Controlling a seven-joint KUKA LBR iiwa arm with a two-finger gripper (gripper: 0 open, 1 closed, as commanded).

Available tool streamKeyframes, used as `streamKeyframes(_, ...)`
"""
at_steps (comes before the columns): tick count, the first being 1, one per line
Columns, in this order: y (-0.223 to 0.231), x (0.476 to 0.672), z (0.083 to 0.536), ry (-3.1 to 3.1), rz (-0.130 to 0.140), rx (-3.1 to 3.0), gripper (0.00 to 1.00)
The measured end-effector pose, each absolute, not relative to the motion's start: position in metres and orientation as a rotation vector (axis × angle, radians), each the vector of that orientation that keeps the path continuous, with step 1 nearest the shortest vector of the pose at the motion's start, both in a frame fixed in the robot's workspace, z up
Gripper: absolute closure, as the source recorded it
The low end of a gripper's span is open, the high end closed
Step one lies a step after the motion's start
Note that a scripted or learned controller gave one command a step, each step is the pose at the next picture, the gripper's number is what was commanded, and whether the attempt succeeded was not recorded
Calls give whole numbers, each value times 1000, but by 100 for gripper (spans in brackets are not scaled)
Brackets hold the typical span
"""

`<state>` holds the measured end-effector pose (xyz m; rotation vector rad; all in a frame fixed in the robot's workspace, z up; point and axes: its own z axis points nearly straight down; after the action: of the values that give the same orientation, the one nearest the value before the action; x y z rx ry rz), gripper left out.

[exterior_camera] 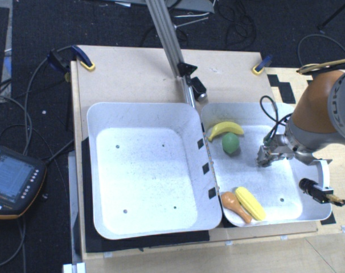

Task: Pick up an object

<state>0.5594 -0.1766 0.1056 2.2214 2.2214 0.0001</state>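
1. A pendant [10,179] with a lit screen lies on the dark floor at 9 o'clock from the bench, well apart from it.
2. The left bin [98,124] sits on the bench's left half, its right wall touching the right bin [286,209].
3. An aluminium post [167,33] slants from 12 o'clock down to the bins' shared edge.
4. In the right bin, a banana [224,129] lies near the far-left corner, its curve opening downward.
5. A green ball [231,144] sits just beside the banana, at its 5 o'clock, touching or nearly so.
6. At the bin's 7 o'clock corner, an orange gourd-shaped toy [233,204] lies on a small white plate [234,219]; a corn cob [250,203] lies against it on the right.
7. The gripper [266,157] is low over the bin floor, at 3 o'clock from the ball and apart from it. Whether it is wide or narrow cannot be told, and nothing is seen in it.
8. The arm [317,115] enters from 3 o'clock.
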Motion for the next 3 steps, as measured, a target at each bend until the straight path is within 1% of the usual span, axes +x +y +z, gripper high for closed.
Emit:
streamKeyframes(1,-167,558,155,2220,4,2218,100)
streamKeyframes(2,-168,567,213,2219,5,2217,100)
streamKeyframes(3,-178,567,267,2218,4,2218,100)
